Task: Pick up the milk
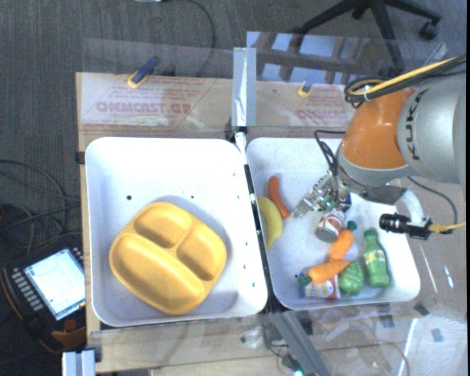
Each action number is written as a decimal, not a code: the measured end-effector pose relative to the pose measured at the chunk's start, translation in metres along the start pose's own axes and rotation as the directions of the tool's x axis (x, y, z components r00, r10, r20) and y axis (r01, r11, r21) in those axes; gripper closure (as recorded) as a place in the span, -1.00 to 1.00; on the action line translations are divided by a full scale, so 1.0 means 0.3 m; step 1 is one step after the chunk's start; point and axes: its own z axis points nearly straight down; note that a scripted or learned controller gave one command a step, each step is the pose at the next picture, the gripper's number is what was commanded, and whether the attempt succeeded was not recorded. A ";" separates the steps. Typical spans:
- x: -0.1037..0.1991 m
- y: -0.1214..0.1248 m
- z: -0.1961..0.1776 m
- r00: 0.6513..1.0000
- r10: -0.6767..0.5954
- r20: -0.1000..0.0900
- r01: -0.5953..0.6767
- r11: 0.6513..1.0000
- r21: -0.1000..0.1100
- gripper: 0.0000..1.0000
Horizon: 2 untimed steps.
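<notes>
On the bench, in the right bin (411,276), we think the milk (329,227) is the small carton just under the gripper (323,196); its claw state we cannot tell, so reaching, then closing, seems next

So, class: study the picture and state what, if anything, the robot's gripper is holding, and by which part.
It cannot be told. The gripper hangs low in the right bin, just above a small red-and-white item, with nothing clearly seen in its hold.
</notes>
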 end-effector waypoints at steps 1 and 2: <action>-0.198 0.108 0.008 0.963 0.269 -0.002 -0.269 0.963 0.002 1.00; 0.018 -0.111 0.000 0.939 0.344 -0.001 -0.344 0.939 0.003 1.00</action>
